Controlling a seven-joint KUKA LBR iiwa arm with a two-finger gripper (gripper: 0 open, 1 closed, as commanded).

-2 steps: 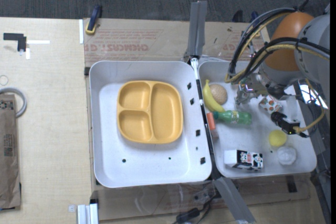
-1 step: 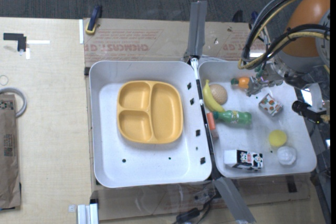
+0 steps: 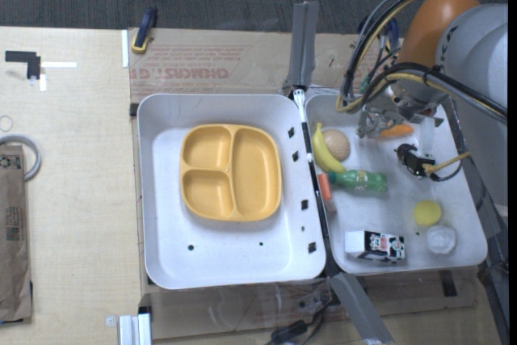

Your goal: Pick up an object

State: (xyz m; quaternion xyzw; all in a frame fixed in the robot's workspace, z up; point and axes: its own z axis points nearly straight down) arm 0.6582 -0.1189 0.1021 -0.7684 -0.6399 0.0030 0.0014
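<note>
The end effector [image 3: 373, 124] hangs in the right bin [image 3: 464, 198]; its grip state I cannot tell. A slim orange carrot-like piece [image 3: 397, 130] (smooth, tapered) lies just beside it. Farther off: a curved yellow banana [image 3: 323, 149], a green bottle [image 3: 359, 180].

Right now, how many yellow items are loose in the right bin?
2: a banana against the bin's left wall, touching a tan ball, and a small yellow round piece toward the near right. The arm may hide others at the back.
</note>
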